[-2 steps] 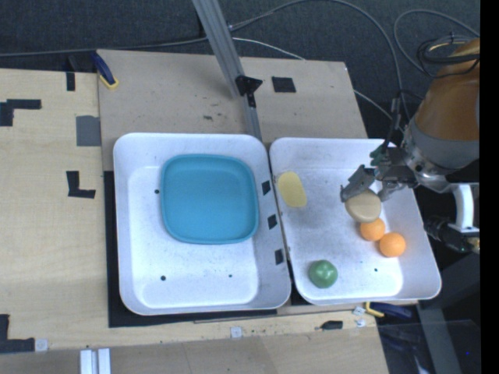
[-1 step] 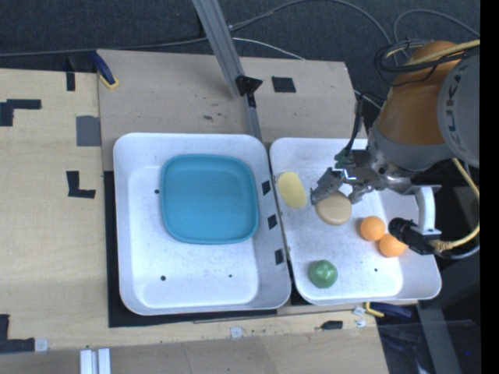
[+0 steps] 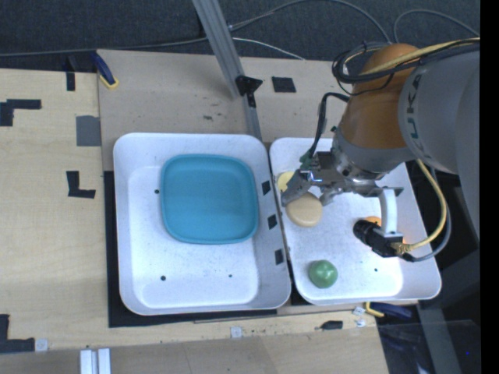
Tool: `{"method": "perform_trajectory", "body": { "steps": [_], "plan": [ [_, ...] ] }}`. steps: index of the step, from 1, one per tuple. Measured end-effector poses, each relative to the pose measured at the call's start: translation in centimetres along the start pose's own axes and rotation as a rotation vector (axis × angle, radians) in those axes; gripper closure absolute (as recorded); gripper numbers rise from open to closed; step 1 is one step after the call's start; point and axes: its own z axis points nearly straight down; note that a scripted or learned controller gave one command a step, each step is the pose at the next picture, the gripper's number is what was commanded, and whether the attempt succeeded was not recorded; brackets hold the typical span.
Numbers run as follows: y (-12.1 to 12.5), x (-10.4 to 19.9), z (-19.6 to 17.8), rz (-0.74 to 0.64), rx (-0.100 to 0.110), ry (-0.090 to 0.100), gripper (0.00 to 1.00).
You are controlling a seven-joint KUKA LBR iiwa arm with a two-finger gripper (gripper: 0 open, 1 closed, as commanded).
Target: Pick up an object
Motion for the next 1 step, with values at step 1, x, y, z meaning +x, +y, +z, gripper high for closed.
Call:
{"method": "perform_trajectory", "body": {
  "steps": [1],
  "plan": [
    [0.11, 5.14, -0.91, 0.000, -0.002, 0.000, 1.00]
  ]
}}
